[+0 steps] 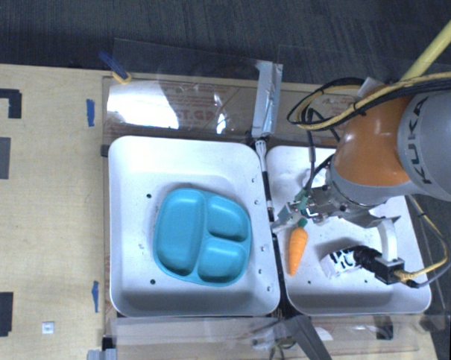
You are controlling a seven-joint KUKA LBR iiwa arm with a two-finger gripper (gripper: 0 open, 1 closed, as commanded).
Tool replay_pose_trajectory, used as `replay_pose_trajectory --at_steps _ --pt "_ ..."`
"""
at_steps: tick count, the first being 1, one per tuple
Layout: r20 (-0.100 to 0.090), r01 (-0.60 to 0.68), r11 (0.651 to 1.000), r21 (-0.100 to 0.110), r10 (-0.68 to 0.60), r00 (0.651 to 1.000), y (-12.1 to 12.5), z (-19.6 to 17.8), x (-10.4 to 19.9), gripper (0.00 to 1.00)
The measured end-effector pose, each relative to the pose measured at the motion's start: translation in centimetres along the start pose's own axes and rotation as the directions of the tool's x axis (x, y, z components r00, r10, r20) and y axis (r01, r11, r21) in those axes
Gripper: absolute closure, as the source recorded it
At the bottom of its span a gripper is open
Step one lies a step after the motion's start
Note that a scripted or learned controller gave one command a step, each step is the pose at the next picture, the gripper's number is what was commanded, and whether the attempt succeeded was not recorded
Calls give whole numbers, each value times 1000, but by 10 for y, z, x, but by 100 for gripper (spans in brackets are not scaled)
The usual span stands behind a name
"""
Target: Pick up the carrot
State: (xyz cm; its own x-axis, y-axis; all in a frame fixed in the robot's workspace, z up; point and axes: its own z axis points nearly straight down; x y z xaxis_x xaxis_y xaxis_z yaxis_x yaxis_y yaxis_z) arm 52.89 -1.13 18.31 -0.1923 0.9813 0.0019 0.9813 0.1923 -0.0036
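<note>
Orange carrot lies in the right bin; jaws' state unclear above its green top, best gripped mid-body.

Grey KUKA arm, black lettering on the casing, with a broad orange band above the wrist. Yellow and black cables looped over the top. Small green part near the tool end.

The arm reaches in from the right edge of the bench, over the right bin. Its orange band faces the camera above the wrist. The gripper points toward that bin's left edge.
</note>
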Motion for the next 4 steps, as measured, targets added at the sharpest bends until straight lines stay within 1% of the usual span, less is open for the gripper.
replay_pose_trajectory --at_steps 1,2,3,4 --pt "4 30 1000 -6 -30 1000 1 -2 -43 0" --pt "2 -117 993 -3 117 993 -13 65 -93 0" --pt "0 -560 829 -6 560 829 -22 -14 -135 0" --pt "1 -526 851 -5 526 851 41 -7 -171 0"
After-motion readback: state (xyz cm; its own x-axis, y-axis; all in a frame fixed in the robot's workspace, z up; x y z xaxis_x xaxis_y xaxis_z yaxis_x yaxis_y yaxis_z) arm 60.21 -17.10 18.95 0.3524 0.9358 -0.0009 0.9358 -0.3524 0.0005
